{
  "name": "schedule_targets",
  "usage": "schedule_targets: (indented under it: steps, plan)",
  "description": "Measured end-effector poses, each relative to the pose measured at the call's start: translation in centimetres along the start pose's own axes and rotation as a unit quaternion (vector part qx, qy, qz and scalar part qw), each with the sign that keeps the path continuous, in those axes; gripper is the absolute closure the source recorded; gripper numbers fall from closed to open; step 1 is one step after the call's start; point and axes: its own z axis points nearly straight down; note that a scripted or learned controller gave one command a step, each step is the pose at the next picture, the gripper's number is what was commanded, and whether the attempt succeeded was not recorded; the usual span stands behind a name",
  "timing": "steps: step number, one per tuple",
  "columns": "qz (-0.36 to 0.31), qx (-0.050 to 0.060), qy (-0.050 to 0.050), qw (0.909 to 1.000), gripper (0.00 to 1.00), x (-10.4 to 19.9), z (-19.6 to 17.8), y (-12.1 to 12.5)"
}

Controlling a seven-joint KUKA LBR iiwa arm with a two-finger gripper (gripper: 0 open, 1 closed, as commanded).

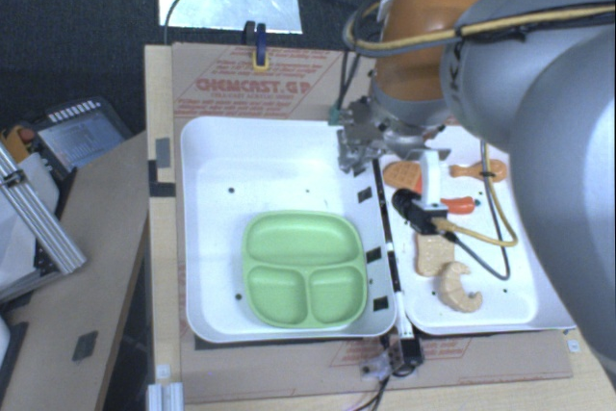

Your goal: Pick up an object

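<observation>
Claw (358, 152) hangs low over the ridge where the two white bins meet, at their far end; whether it is wide or narrow cannot be told from this angle, and nothing shows in its grip. The grey arm (520, 82) with its orange band (428, 10) reaches in from the right and covers much of the right bin (515, 308). In that bin lie an orange slice-shaped piece (404, 175) just right of the claw, a drumstick-shaped piece (478, 171) farther right, a small red-orange carrot-like piece (459, 204), a tan flat piece (433, 253) and a curved tan piece (460, 288) nearest the camera. A black cable (414, 210) runs across them. The left bin (221, 168) holds a green divided plate (305, 269) toward its near side. Both bins rest on cardboard (252, 82) on the table (106, 236).
</observation>
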Motion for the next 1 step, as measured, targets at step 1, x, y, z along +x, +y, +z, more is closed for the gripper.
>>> schedule_targets:
  steps: [1]
  plan:
    - [0.002,0.000,0.000,1.0000,0.00,-0.28,-0.06,-0.04]
